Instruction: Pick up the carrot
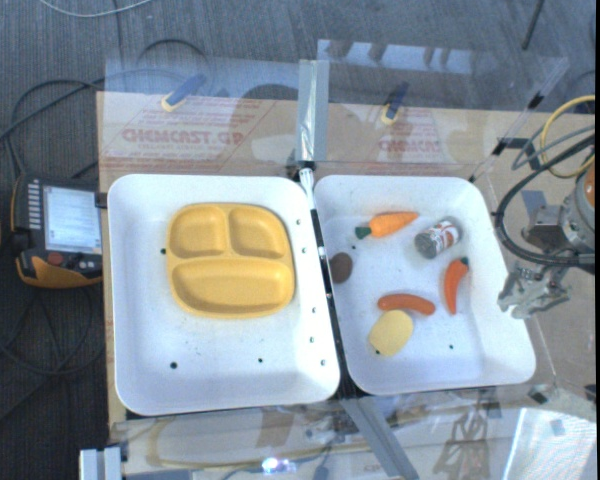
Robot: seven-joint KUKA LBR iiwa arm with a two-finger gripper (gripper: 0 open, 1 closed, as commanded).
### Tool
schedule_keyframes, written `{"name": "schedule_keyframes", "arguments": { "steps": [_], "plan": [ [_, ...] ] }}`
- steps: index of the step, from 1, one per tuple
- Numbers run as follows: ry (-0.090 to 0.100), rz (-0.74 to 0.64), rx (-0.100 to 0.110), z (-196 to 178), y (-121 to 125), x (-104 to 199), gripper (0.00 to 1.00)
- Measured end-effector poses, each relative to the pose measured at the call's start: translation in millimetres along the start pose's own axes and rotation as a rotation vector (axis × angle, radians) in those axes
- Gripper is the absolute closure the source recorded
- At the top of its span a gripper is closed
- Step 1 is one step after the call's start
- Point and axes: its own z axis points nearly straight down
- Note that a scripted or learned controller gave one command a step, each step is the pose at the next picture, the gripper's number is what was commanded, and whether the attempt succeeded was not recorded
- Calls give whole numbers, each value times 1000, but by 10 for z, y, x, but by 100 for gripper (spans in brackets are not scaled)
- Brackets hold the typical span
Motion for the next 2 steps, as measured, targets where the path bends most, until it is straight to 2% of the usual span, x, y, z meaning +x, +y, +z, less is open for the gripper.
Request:
{"name": "schedule_keyframes", "arguments": {
  "steps": [1, 2],
  "plan": [
    [-3, -527, 2, -284, 92, 50, 100],
    [-3, -778, -4, 142, 107, 54, 100]
  ]
}}
